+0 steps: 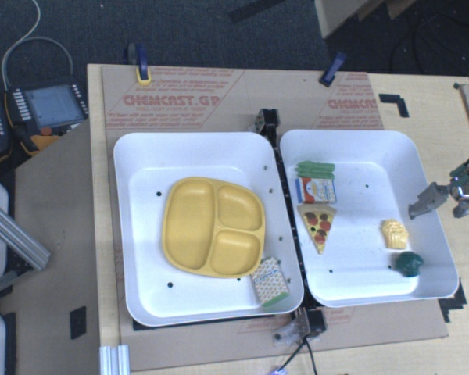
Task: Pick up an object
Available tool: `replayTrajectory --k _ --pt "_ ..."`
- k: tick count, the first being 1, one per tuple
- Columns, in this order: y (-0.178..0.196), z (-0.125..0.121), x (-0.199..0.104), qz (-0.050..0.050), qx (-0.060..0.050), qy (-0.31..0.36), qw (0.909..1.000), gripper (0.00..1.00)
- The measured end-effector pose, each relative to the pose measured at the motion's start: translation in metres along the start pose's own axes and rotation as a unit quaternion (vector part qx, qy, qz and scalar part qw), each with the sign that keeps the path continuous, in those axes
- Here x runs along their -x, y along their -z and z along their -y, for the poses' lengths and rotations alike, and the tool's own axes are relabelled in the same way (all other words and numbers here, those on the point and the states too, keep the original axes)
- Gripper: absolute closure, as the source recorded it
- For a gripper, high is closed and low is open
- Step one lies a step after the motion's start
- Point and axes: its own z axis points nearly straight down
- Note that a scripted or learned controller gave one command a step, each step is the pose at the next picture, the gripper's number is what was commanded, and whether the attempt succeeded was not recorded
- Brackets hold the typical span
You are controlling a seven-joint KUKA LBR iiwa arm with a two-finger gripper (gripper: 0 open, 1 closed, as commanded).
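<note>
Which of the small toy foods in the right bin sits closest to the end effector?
The pale yellow toy, right of the pizza slice and just above the dark green toy. It lies nearest the end effector; the others sit farther away.

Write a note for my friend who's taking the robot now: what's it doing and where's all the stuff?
Gripper: at the right bin's right rim, nothing between its fingers that I can make out; open or shut is unclear.
Right bin: green beans, small carton and pizza slice along the left side; yellow toy and dark green toy near the right side, closest to the gripper.
Left bin: yellow divided plate, with a green-edged box at its lower right corner.
Done: nothing picked up yet.
Left: grasp any object and lift it.
</note>
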Motion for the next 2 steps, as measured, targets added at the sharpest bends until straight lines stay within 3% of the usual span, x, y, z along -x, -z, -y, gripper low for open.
replayTrajectory --k 1,2 --pt "0.004 -0.002 0.000 0.001 0.005 0.002 1.0000 0.00" --pt "-0.050 -0.010 -0.007 0.000 0.001 0.002 1.0000 0.00"
